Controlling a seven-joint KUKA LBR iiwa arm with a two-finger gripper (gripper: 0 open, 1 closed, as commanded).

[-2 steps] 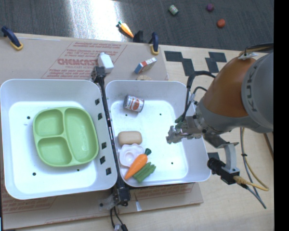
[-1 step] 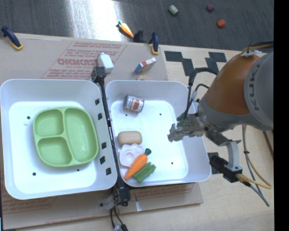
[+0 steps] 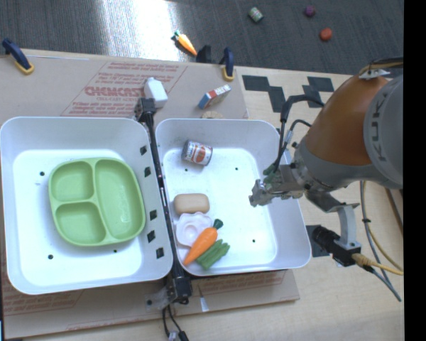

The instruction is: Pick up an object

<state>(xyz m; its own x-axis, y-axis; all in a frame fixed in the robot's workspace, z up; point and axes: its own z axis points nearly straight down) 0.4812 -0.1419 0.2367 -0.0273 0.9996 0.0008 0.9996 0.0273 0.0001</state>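
White bins sit side by side on the desk: the left bin (image 3: 14,190) carries a green divided plate (image 3: 96,201), and the right bin (image 3: 287,247) carries the rest. Around that bin, a small tin can (image 3: 197,153) lies at twelve o'clock, a tan bread roll (image 3: 192,204) at nine, and a toy fried egg (image 3: 190,227), carrot (image 3: 201,245) and green bean pod (image 3: 214,254) toward seven. At three o'clock the hand (image 3: 263,194) hangs over the bin's right side, nothing visibly between its fingers, though whether they stand wide or narrow I cannot tell.
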